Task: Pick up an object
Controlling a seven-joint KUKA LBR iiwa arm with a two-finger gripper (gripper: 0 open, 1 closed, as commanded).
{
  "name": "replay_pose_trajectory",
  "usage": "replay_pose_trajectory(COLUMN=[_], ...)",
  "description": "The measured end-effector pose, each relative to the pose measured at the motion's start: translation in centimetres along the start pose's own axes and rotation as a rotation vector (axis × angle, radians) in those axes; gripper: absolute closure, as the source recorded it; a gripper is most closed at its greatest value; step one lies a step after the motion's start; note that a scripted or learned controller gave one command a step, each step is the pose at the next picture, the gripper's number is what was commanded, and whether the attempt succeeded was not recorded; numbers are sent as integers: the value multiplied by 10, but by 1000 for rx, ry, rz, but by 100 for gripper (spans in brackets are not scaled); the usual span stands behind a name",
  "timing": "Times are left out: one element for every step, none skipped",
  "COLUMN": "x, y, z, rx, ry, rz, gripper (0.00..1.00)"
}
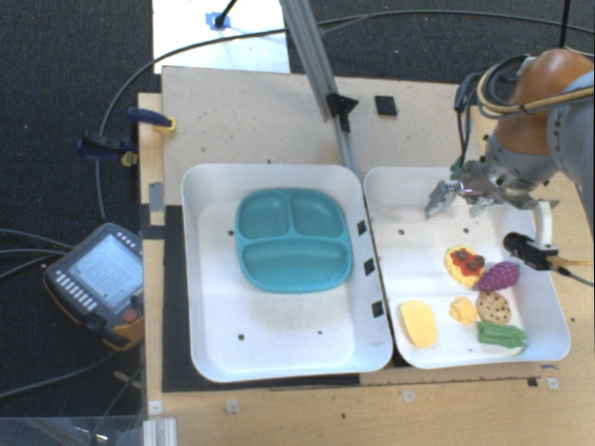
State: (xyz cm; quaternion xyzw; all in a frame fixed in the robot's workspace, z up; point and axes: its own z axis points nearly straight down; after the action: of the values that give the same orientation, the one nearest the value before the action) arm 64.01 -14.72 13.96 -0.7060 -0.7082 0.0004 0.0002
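Bench: a pale board bearing two shallow white bins side by side, with dark carpet around it on the left and far sides.
Left bin: holds a teal divided plate, lying flat toward the far half.
Right bin: toy food gathered in its near right part.
Toy food: a pizza slice with red topping, purple grapes just right of it, a cookie near the grapes, a small yellow piece left of the cookie, a green vegetable nearest the front, a yellow slab further left.
Arm: reaches in from the right, orange band high at the far right.
Gripper: over the far part of the right bin, well apart from the food; whether its fingers are spread or closed cannot be told, and nothing is seen in them.
Room: a teach pendant on the floor at left, cables across the carpet, clamps on the bench's left edge, a grey pole slanting over the far side.
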Motion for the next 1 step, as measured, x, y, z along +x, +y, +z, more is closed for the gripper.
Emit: replay_pose_trajectory(x=[0], y=[1], z=[51], rx=[-1], ry=[-1], rz=[0], gripper=[0])
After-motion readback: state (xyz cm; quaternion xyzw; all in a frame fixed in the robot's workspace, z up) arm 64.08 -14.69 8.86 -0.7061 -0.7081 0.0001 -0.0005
